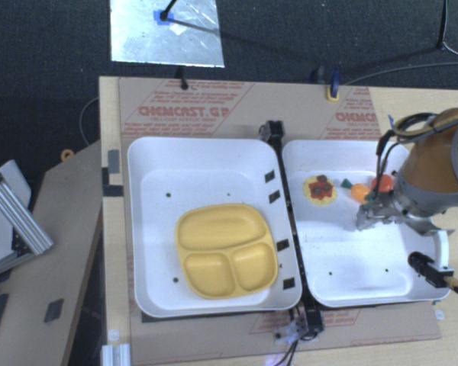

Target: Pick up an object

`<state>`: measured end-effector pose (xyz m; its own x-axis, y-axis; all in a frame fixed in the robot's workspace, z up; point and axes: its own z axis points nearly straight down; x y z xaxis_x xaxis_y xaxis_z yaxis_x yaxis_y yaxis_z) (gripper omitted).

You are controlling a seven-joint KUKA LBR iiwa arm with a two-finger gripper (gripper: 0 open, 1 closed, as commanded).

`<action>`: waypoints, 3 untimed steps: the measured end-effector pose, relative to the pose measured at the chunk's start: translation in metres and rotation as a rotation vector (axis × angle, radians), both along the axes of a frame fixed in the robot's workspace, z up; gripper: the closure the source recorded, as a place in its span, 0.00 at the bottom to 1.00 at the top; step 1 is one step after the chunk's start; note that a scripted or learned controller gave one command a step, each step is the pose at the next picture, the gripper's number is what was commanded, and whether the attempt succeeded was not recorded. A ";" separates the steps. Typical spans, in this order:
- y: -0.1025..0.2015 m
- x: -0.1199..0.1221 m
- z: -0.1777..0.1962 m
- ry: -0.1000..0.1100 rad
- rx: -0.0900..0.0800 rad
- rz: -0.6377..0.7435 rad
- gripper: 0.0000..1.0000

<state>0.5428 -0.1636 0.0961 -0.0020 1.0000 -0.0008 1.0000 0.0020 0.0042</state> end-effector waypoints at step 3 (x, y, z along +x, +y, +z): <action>-0.002 -0.007 0.123 0.001 0.000 0.003 1.00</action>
